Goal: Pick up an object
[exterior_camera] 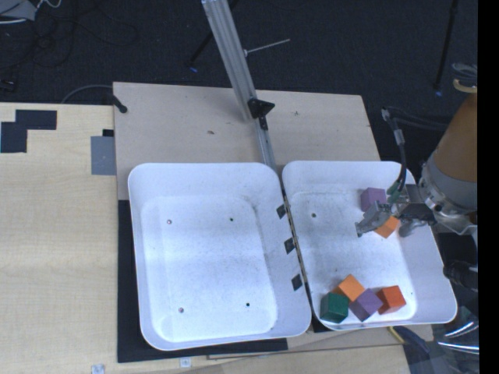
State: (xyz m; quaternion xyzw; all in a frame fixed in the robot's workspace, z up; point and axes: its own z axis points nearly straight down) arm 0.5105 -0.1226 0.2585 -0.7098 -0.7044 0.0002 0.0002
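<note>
Camera view, starting at the bottom of the frame: four blocks huddle in the lower part of the right bin (437, 306). A green block (335, 308) sits lowest left, an orange block (351, 287) just above it, a purple block (364, 305) touching both, and a red-orange block (391, 298) just to the right. To the left, the left bin (148, 209) lies alongside, the two rims meeting along the middle.

Higher up, at the right bin's upper right, the gripper (383, 220) reaches in from the right edge of the frame. A small orange cube (387, 227) sits between its fingers, which appear closed on it. A mauve block (373, 198) lies just above, touching or nearly touching the fingers.

Farther back, the pale bench board (195, 123) spreads out, with a slanted metal rail (234, 61) rising toward the top of the frame.
</note>
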